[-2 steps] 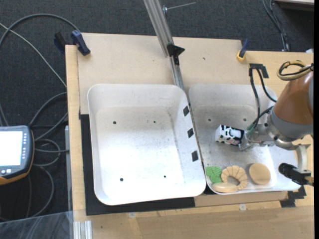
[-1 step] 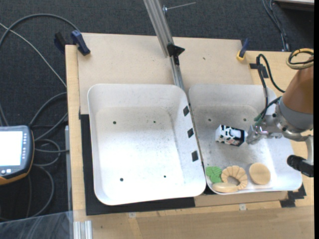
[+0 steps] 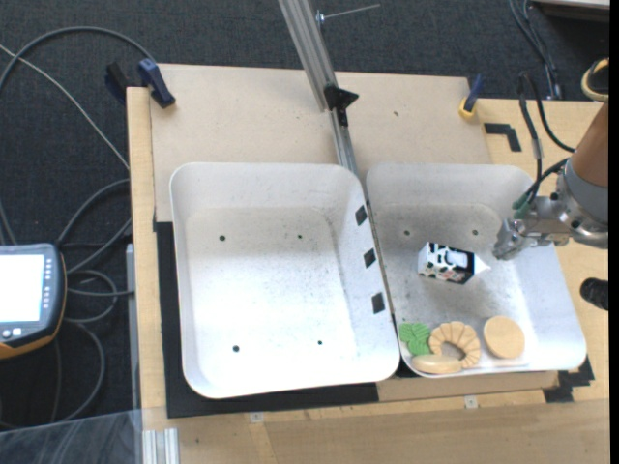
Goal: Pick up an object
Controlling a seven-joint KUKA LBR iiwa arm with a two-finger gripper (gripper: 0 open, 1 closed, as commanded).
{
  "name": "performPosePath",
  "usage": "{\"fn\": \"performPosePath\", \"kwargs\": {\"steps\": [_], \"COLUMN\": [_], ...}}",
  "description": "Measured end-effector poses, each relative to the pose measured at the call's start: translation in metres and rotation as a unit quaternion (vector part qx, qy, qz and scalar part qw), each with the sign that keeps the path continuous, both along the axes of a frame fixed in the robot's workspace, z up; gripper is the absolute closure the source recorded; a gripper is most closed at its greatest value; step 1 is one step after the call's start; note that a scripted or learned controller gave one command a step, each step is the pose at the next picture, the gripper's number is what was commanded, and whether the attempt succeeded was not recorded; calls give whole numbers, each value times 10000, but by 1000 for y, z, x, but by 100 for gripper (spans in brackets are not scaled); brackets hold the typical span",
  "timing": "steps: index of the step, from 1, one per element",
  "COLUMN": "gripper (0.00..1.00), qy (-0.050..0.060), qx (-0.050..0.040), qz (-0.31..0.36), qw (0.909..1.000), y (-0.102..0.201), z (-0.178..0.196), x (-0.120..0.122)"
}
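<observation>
Right bin [image 3: 542, 288]: carton [image 3: 447, 263] mid-bin; leaf [image 3: 415, 336], ring [image 3: 455, 344] and disc [image 3: 504, 337] along near edge, left to right.

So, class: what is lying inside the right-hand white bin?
The right bin holds a black-and-white carton, a green piece, a tan ridged ring and a round tan disc. The claw hangs over its right part, hiding some floor beneath.

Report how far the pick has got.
Done: the gripper is over the right bin, beside the black-and-white carton. In hand: nothing visible between its fingers. Left: grasp and lift something; the carton, green piece, croissant and round cookie all lie in the bin.
</observation>
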State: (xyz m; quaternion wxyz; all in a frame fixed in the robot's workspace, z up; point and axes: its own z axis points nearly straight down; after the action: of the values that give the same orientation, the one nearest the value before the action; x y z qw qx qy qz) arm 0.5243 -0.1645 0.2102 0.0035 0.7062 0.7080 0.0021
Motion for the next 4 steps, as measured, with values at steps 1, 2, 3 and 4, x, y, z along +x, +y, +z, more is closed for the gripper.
{"fn": "performPosePath", "kwargs": {"steps": [1,2,3,4], "gripper": [100,100,100,100], "qy": [23,23,32,23], "qx": [7,17,15,21], "qz": [-4,22,18,23], "qw": [10000,10000,10000,10000], "y": [0,47,90,140], "z": [15,25,19,30], "x": [1,16,31,49]}}
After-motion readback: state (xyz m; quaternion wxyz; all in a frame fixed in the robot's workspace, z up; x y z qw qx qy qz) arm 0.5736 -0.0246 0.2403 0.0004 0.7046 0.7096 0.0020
